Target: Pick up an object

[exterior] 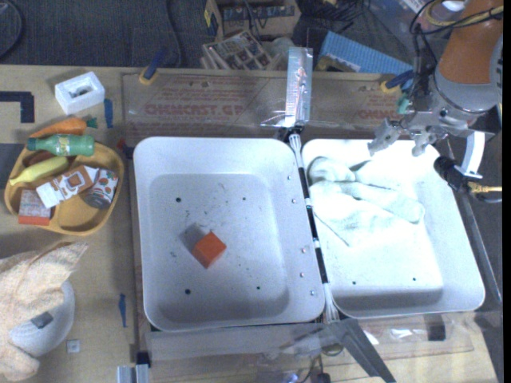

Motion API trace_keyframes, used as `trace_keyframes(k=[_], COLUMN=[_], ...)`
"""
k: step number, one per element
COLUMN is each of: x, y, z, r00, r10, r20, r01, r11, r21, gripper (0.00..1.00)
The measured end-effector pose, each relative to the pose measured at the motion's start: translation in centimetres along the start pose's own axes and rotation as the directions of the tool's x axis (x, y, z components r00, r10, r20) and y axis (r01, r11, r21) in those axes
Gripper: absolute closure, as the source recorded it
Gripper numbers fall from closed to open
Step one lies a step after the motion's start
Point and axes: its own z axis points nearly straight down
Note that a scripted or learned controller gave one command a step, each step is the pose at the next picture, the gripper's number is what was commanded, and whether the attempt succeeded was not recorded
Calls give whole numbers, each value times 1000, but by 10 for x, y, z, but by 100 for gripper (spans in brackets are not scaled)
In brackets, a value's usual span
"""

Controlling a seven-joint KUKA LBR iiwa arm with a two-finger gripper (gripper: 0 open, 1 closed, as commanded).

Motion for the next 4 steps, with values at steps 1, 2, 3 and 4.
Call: trace_keyframes(k=[1,2,3,4], x=[-73,-27,38,37], y=[9,11,-6,-4], z=[96,121,120,108], r00=[998,966,956,957], r10=[-59,-260,-293,-290], r20=[-5,2,3,4], r01=[59,260,293,290], r11=[998,966,956,957], r21=[4,-3,-7,-14], gripper=[0,0,0,100])
